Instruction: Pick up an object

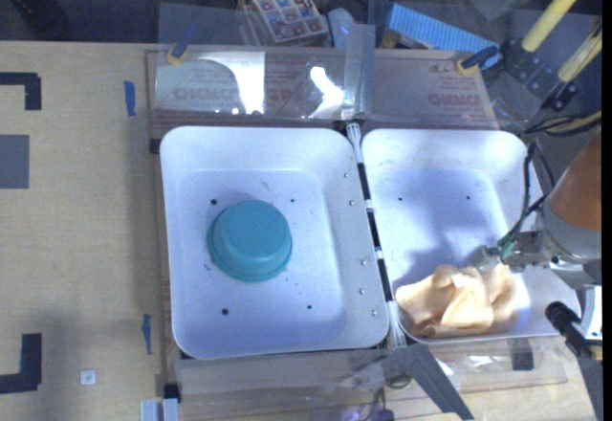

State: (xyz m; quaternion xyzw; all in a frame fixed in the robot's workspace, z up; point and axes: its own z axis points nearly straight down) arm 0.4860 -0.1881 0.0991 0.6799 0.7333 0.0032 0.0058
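Crumpled yellow cloth (459, 300) lies in the near corner of the right bin (435, 166), just beside the gripper (512, 254) and toward the bins' shared divider from it, its long axis running roughly along the bin's near wall. Whether the gripper is parted or closed cannot be told, and no cloth is seen held in it. Well beyond the cloth, across the divider, a teal bowl (251, 239) sits upside down in the left bin (191, 156). By my judgement the cloth is the nearer target.
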